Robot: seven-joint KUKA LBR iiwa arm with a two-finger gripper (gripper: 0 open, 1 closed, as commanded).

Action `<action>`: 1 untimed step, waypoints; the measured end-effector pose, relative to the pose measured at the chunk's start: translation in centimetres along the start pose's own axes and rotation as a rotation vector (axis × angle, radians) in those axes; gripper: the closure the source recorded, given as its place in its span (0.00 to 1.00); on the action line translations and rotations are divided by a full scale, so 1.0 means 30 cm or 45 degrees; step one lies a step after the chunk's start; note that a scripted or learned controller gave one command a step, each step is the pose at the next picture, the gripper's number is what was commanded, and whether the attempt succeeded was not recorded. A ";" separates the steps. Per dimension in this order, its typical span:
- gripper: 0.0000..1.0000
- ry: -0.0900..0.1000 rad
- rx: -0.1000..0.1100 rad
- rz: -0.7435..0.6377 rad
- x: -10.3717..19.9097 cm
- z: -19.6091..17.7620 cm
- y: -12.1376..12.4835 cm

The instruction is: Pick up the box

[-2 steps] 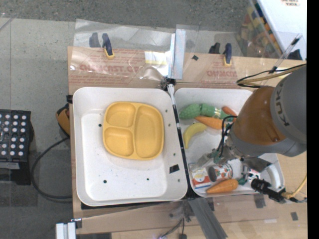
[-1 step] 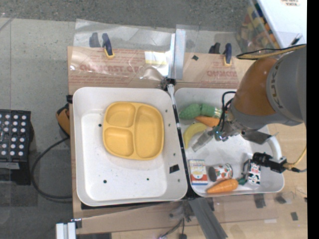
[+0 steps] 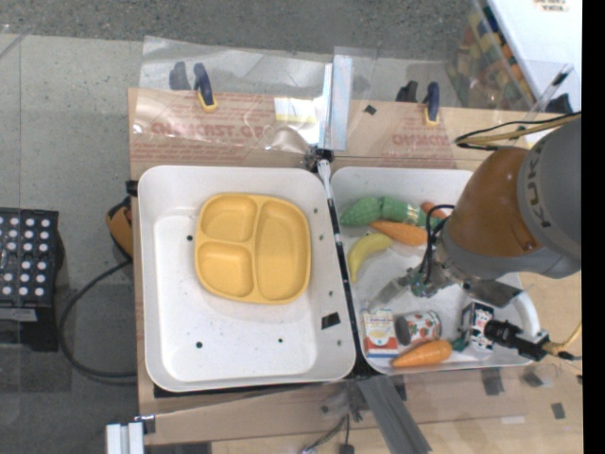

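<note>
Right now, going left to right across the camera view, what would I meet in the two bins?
yellow divided plate → small box → can

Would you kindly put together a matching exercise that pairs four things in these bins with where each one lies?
1 plate
2 box
3 banana
4 can

A just right of the box
B in the left bin
C lower left corner of the right bin
D just under the green toy

Pairs: 1-B, 2-C, 3-D, 4-A
</note>
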State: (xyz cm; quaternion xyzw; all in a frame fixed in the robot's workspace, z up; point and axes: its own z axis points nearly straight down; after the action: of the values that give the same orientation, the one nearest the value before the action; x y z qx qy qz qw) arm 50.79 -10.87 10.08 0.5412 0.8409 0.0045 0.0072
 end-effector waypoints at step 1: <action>0.00 -0.008 -0.008 -0.057 0.009 -0.004 -0.071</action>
State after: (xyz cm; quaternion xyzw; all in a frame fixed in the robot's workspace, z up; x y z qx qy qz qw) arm 48.74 -11.51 10.17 0.5222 0.8527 0.0053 0.0115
